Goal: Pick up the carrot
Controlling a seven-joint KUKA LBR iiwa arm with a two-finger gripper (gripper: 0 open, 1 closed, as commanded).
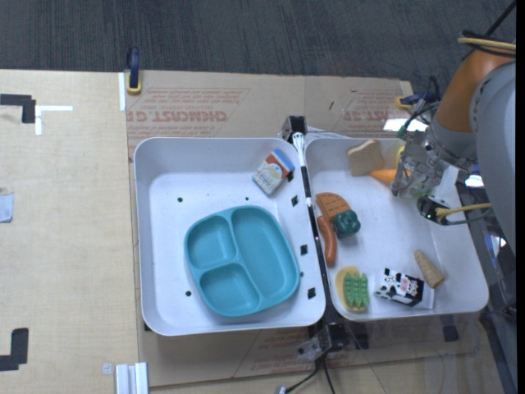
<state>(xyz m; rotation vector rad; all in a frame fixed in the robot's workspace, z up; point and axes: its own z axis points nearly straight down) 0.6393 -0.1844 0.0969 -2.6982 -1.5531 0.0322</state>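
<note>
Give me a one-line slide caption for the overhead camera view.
Gripper poised over the carrot in the right bin, beside a bread slice; teal tray in left bin.

cardboard sheet (pixel 215 107) | red print, upside down | not readable

Bench (pixel 57 245) — pale wood surface. A brown cardboard sheet (pixel 205 109) lies flat on it, printed lettering at twelve o'clock. Two white bins sit on the cardboard, touching — left bin (pixel 156 245) at nine o'clock, right bin (pixel 459 290) at three o'clock.
</note>
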